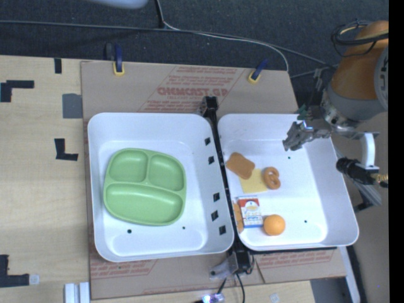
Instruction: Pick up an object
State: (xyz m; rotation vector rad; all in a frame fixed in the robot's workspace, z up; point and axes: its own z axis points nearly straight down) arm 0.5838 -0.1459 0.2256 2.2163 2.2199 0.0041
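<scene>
Gripper hangs over the right bin at two o'clock, its fingers too blurry to tell, while bread, pretzel, box and orange lie at five o'clock.

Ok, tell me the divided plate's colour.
Light green divided plate, seen in the camera view.

Divided plate in the left bin, bread, pretzel, carton, orange in the right bin, gripper above its far edge.
</scene>
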